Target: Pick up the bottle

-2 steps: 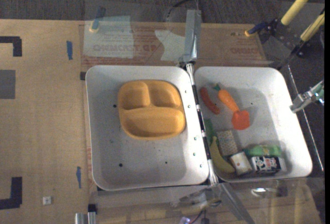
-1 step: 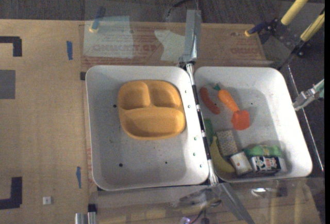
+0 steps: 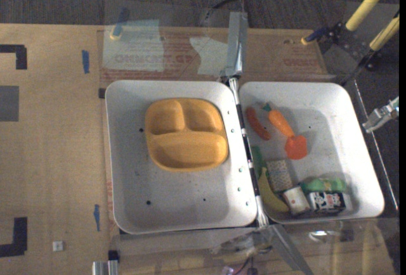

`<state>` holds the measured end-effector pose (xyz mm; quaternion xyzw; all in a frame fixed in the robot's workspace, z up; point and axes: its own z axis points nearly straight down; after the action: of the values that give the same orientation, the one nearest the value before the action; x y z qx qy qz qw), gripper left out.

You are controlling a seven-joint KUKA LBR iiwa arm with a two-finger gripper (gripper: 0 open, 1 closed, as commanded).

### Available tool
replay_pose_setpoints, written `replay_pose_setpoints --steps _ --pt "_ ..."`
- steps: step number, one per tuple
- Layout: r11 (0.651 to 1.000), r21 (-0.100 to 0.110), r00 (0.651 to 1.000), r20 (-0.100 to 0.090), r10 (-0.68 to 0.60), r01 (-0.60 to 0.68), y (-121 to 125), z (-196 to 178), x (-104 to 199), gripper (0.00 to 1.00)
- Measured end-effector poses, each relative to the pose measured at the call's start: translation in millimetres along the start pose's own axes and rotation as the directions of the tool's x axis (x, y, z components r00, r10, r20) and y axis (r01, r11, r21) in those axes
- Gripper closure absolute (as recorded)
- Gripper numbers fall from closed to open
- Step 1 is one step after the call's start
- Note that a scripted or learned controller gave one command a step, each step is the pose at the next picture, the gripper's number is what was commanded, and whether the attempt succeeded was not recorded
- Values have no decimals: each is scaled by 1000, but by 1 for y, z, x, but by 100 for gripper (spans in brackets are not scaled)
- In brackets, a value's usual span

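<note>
Bottle (image 3: 325, 184) in right white bin (image 3: 355, 115), wooden bench (image 3: 51, 159).

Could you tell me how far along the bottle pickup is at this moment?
Nothing looks done: the green bottle lies among the toys at the near edge of the right bin. The gripper sits beyond that bin's right rim, holding nothing visible. Reaching, grasping and lifting all remain.

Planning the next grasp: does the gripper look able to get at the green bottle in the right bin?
Probably, from above: nothing covers the green bottle, though a carton crowds its near side. The gripper is by the bin's right rim.
</note>
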<state>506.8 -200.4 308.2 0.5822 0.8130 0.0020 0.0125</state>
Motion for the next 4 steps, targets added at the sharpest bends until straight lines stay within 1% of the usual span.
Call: replay_pose_setpoints --steps 1,2,3,4 --pt "1000 18 1000 -18 -13 13 -1 29 42 100" --pt "1000 15 1000 -16 -11 12 0 19 40 100" --pt "1000 16 1000 -17 -14 15 22 20 74 100" --pt "1000 14 1000 -15 -15 15 23 10 73 100"
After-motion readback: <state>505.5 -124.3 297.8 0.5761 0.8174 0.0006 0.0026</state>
